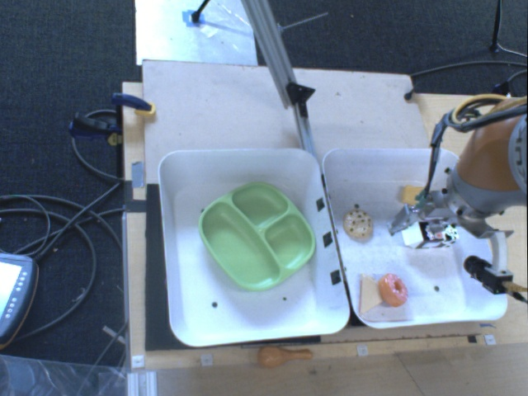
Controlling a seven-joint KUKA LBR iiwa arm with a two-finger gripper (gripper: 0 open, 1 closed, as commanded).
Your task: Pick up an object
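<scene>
Left bin [177, 246]: green divided plate [257, 235] lying flat near middle. On bench edge below bins, small tan wooden piece [285, 355]. Right bin [487, 308]: round speckled cookie [358, 223] near left wall; pink donut [393, 289] resting on tan wedge [369, 295] at front; yellow block [412, 195] toward back, just beside gripper. Gripper [422, 229] low over right bin's middle, above small black-and-white item [439, 236]. Whether claw spread or pinched: cannot tell. Nothing seen held between.
</scene>
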